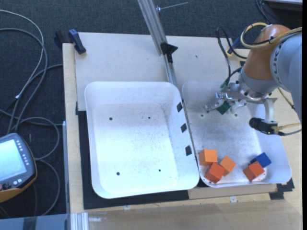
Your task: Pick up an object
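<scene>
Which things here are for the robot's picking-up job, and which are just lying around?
For the job:
tool
green object by the tool
orange blocks
blue block
right bin

Lying about:
left bin
blue clamp
handheld screen
cables

My grey metal arm (288, 56) wears an orange band (264, 51). Near the front wall of the right shallow white plastic bin (240, 133) lie three orange cubes (217, 164), a fourth orange cube (253, 170) and, touching it, a blue cube (263, 159). The left white bin (139, 138) is speckled with dark dots.
</scene>
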Robot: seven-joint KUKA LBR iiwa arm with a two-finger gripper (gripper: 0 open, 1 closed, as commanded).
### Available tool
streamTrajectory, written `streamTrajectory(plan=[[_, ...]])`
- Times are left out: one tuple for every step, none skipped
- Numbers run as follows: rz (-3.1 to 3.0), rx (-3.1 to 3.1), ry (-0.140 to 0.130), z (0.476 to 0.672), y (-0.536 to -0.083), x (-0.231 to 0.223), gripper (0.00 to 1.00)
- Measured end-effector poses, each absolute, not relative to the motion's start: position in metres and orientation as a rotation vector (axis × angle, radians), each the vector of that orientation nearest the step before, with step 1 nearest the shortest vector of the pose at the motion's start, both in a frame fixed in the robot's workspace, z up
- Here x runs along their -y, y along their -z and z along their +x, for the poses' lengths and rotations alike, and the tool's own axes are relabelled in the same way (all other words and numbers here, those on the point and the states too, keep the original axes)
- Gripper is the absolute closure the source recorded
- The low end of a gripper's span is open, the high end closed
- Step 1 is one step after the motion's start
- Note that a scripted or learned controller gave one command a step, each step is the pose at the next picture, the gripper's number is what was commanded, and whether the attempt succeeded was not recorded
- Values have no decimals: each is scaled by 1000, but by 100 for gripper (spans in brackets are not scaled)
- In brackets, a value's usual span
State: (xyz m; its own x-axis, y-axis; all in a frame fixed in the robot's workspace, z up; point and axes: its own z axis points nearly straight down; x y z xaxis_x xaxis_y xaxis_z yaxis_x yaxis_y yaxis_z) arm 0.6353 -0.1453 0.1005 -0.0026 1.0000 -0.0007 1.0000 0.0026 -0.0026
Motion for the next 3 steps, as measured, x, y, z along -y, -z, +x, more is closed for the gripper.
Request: streamTrajectory(plan=[[-2223, 2213, -3, 579, -108, 182, 0], [-2218, 2231, 6, 646, -100, 147, 0], [-2220, 2218, -4, 614, -100, 155, 0]])
